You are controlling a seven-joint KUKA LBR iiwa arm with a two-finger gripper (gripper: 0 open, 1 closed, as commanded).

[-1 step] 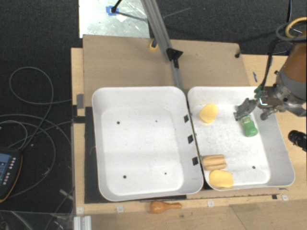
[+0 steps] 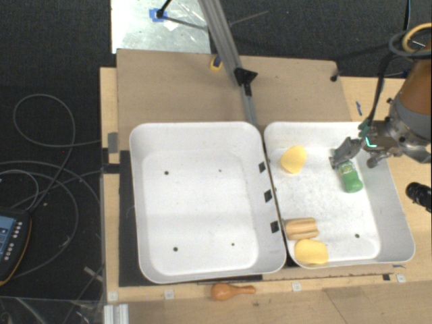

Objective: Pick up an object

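left bin (image 2: 196,201) open, right bin (image 2: 385,241) cluttered

Off-task clutter around your bins
You have an orange pear-shaped toy (image 2: 231,290) at bottom centre and a handheld pendant (image 2: 11,238) at far left.

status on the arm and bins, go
End effector low over right bin, at green object; grasp unconfirmed. Two yellow pieces and tan roll lie apart, not obstructing.

Two bins are being carried side by side on the tabletop (image 2: 175,86). In the right bin (image 2: 398,248), a bottle (image 2: 351,179) is lying toward the right, a ball (image 2: 293,159) left of it, and a roll (image 2: 301,228) and a lump (image 2: 311,252) nearer the front. A pear-shaped thing (image 2: 232,290) is lying before the left bin (image 2: 196,201).
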